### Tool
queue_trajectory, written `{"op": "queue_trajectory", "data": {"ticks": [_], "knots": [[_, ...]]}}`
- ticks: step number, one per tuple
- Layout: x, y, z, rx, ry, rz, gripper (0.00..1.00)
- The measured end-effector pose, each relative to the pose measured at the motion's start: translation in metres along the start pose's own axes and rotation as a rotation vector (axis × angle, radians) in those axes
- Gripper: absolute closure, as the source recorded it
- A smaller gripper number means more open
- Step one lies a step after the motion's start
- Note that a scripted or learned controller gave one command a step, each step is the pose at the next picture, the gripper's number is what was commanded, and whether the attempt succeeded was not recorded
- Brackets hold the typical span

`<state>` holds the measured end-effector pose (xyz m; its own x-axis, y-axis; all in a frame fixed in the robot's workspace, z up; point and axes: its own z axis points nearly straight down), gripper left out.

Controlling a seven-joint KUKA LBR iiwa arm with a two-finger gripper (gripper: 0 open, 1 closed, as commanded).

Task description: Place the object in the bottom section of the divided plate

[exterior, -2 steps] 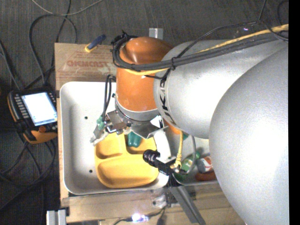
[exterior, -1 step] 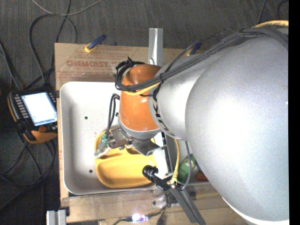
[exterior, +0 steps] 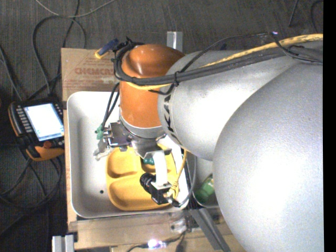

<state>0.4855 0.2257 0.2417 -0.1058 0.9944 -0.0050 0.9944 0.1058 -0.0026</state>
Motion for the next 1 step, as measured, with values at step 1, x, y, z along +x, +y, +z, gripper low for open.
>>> {"op": "queue_trajectory", "data": {"ticks": [1], "knots": [[-0.0038,0.0047,0.1211,-0.025,0.018,0.428,0.00]]}}
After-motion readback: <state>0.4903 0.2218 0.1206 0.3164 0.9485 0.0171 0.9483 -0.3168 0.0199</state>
